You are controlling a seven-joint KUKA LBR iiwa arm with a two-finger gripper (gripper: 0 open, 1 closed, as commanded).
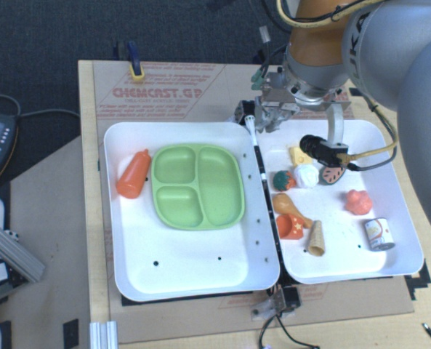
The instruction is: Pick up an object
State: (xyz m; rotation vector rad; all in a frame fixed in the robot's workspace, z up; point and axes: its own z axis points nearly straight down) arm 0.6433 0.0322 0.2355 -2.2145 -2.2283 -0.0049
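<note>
My gripper (264, 119) hangs over the far left corner of the right bin (346, 267), close to the divider between the bins. Nothing shows in its grasp. Below it in the right bin lie a yellow piece (298, 155), a white egg-like piece (307, 176), a watermelon slice (333, 174), a small green and orange toy (281, 180), a drumstick (288, 205), a red-orange piece (291, 228), an ice-cream cone (315, 238), a pink lump (358, 202) and a small can (377, 233).
The left bin (179, 267) holds a green divided plate (198, 185) and an orange bottle (133, 174) at its left side. The grey arm fills the upper right. A blue clamp (135, 58) sits at the board's far edge.
</note>
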